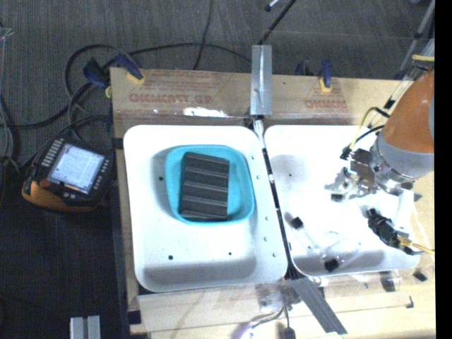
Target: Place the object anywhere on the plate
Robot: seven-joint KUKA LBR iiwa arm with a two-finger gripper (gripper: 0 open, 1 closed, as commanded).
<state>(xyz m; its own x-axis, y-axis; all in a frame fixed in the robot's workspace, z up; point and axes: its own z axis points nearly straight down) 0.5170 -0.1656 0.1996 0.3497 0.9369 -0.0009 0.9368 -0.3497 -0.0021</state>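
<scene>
- Plainly on the plate: dark grey block (205,184), lying flat in the middle of the turquoise plate (170,182), inside the left bin (141,196), centre-left of the frame.
- Long axis from the top of the frame to the bottom, with the upper end leaning a little to the right; short edges toward the top and the bottom of the picture.
- Rectangular outline with slightly rounded corners, matte charcoal colour, about four raised bands across the short direction, darker grooves between them.
- Resting fully within the plate's rim, turquoise showing on all four sides, a wider strip at the left and at the right.
- Well apart from it, over the right bin (311,143): gripper (347,186) at the centre-right of the frame, pointing toward the left, with nothing seen held.
- Not possible to tell whether spread or pressed together; metal parts and cables too cluttered and blurred there.
- Behind the gripper, grey arm (406,157) with orange band (417,115), coming from the right edge.
- On the floor of the right bin, small black pieces (296,222), loose, toward the lower part.
- Left of the bench, on the dark floor: hand controller (70,169) with lit screen.
</scene>
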